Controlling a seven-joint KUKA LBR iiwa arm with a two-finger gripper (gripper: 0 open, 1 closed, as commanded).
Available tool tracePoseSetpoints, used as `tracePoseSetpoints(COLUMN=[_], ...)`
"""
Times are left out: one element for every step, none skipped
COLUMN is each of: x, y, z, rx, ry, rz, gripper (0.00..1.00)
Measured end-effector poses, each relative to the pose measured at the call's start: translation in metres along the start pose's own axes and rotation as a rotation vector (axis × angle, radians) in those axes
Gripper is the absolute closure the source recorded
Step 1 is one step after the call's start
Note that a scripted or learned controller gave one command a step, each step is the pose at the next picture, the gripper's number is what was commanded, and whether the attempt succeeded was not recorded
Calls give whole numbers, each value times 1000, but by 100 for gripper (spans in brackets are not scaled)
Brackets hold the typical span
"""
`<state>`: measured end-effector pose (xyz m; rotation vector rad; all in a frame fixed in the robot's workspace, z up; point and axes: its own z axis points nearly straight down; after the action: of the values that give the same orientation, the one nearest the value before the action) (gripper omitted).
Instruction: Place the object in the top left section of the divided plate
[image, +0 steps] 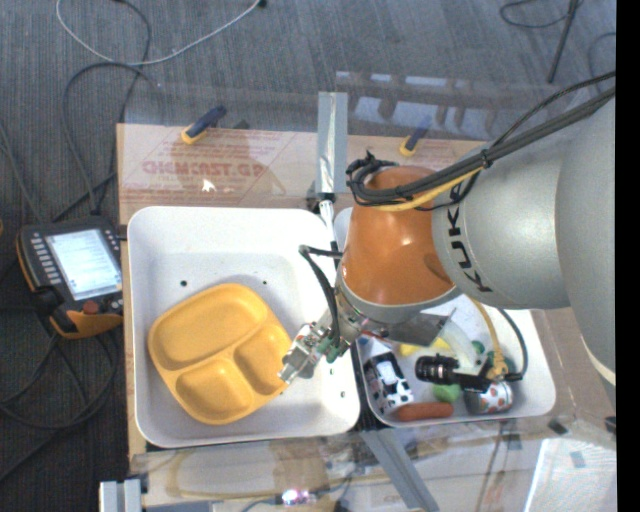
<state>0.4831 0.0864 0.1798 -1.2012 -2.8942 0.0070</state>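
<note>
The yellow divided plate (220, 350) lies in the left bin (180, 235), three sections, glossy. The gripper (300, 362) hangs over its right edge; what it carries I cannot tell. "KUKA" reads on the arm (520, 210)

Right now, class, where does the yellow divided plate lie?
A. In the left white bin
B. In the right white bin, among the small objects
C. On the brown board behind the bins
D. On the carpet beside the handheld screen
A: the yellow plate rests on the floor of the left bin, while the right bin holds the small objects under the arm.
</note>
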Motion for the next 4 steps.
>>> tracePoseSetpoints(x=[0,19,17,14], y=[0,32,41,59], z=[0,68,74,67], rx=[0,-20,-32,16], ry=[0,-21,-38,-18], rz=[1,-88,-374,-572], gripper=[0,0,0,0])
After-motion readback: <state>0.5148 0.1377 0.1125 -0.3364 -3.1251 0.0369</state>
